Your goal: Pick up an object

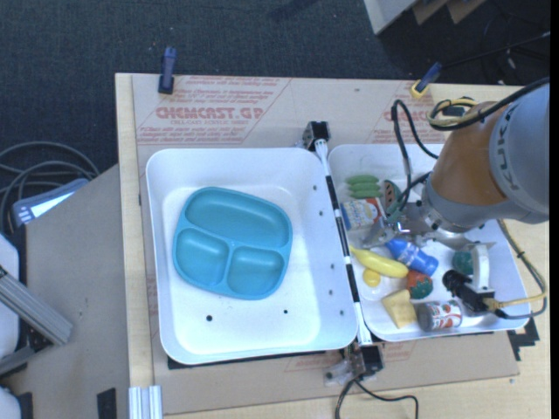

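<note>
Left bin (157,234): held a single blue divided plate (231,243), lying flat and toward the bin's left half.
Right bin (384,332): crowded with small things, all of them candidates for picking.
Far end of right bin: a green toy (362,185) with a printed packet (360,214) just in front of it.
Middle of right bin: a yellow banana (380,263) lay beside a blue bottle (412,256), the two touching or nearly so.
Near end of right bin: a yellow block (399,308) sat just beside a can (441,315) lying on its side.
Right side of right bin: a white and green piece (472,260), partly hidden by the arm.
Gripper (390,227): low over the middle of the right bin, near the packet and the blue bottle; whether it was wide, narrow or holding anything could not be told.
Edges: the bins met along a shared rim at the middle of the table (210,116).
Open room: bare white floor lay around the plate, widest toward the shared rim; the right bin had little free floor between its things.
</note>
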`<action>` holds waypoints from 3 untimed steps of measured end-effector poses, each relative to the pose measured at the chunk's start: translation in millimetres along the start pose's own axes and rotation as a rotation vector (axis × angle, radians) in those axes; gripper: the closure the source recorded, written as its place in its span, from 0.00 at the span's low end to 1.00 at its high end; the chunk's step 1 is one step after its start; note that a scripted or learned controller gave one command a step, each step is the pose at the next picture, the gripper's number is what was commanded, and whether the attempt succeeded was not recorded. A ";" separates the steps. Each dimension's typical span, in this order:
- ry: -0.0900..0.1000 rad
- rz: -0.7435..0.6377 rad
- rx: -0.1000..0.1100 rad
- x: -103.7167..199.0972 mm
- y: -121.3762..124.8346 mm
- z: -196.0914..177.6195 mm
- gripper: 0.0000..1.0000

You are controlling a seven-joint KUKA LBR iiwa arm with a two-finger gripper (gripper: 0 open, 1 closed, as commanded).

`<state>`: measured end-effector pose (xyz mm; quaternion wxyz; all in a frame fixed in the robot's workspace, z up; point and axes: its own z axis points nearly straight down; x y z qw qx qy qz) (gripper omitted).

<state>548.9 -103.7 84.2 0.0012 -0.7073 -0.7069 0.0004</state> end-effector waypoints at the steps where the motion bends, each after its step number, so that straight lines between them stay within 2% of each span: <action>1: -0.001 0.000 -0.002 -11.0 -37.9 -0.6 0.00; 2: -0.002 0.001 -0.005 -10.9 -37.0 -11.0 1.00; 3: -0.001 -0.002 -0.003 57.4 -0.6 -100.7 1.00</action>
